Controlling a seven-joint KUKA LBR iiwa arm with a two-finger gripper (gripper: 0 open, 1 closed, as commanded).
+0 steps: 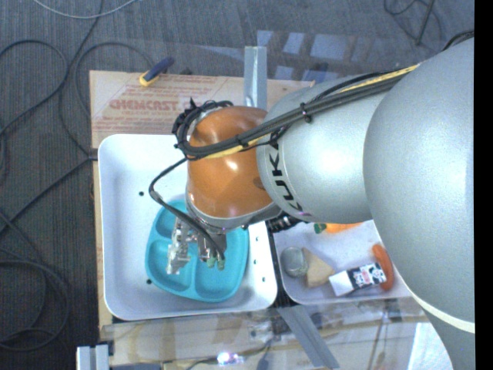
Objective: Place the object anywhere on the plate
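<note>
**Plate waits under lowered gripper**

Plate (166,264), blue and divided, lying low in the left bin (123,206), lower centre of frame. Poised directly over its right half: gripper (196,253), hung from the grey arm (323,168), likely for a drop inside the rim. Whether clenched, released or carrying the object: cannot tell; a greenish speck at the tip, too small to name. Bare white floor left of and above the plate; bin wall close on its right. Lying in the right bin (323,299): tan wedge (316,268), black-and-white packet (360,277).
</note>
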